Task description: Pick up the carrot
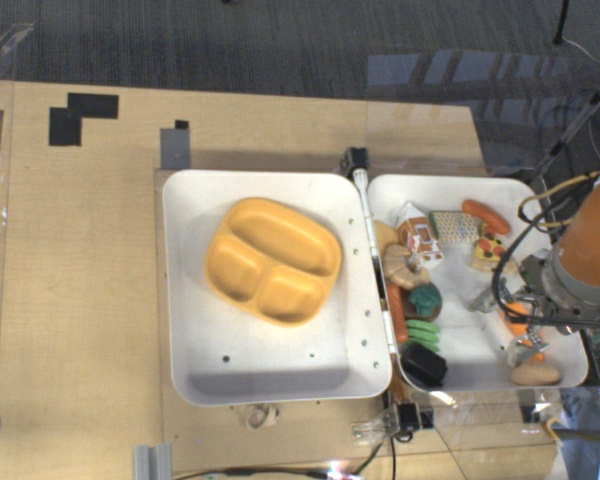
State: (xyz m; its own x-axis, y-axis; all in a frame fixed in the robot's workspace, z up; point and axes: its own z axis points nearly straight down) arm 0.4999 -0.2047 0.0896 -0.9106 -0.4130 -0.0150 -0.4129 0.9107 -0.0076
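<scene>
The end effector [526, 330] hangs low over the near right part of the right bin [470, 343], under the grey wrist and the orange band. Cables and the wrist body hide its tip, so I cannot tell whether it is clenched or released, and nothing can be seen gripped in it.

The carrot [392, 306] lies well to the left of the end effector, across the bin, tight against the bin's left wall. Its long axis runs along that wall, from the near side toward the far side. Which end is the tip cannot be made out, since it is partly covered.

A round dark-green item [426, 299] and a bright green piece [422, 332] sit just beside the carrot on the end effector's side. A black object [426, 366] lies at the carrot's near end. A beige lump [535, 373] lies just nearer the camera than the end effector, by the bin's near rim.

A bare strip of bin floor stretches between the end effector and the green items. Beyond the carrot, the left bin [280, 386] holds a yellow divided plate [273, 260], and both bins rest on the tabletop [80, 318].
</scene>
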